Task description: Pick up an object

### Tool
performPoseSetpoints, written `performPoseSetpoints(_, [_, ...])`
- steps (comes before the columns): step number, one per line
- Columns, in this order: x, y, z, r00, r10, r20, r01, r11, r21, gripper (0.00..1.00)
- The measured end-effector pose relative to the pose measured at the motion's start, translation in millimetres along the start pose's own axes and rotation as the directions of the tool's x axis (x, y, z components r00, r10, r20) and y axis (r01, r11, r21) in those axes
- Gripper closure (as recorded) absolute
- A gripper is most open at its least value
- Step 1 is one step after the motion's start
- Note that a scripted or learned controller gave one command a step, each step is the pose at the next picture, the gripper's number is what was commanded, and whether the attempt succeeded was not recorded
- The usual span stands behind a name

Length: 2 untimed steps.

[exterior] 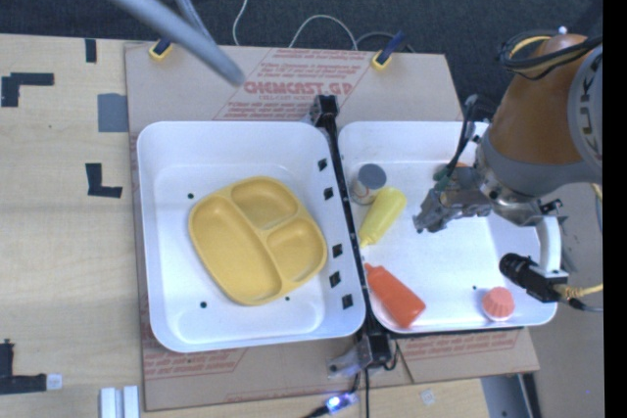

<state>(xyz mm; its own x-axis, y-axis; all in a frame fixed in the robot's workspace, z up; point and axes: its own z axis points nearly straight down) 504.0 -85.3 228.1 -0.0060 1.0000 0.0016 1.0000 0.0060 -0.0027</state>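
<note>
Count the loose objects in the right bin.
4: grey can and yellow corn by the divider, orange carrot at front-left, pink piece front-right. The arm may hide others.

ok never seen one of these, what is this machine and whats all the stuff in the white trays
This is one camera fixed above a bench, looking down at a slant. The grey and orange shape on the right is a robot arm; its gripper hangs over the right bin. I see nothing held in it. That bin holds a yellow corn-like toy, a small grey can, an orange carrot-like toy and a small pink item. The left bin holds a yellow divided plate. The arm's job is picking up an object.
</note>
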Motion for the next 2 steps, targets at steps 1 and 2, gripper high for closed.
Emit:
performPoseSetpoints(1, [44, 0, 0, 1.0, 0.0, 0.0, 0.0, 1.0, -0.001, 1.0])
performPoseSetpoints(2, [100, 9, 4, 1.0, -0.001, 0.001, 0.001, 1.0, -0.001, 1.0])
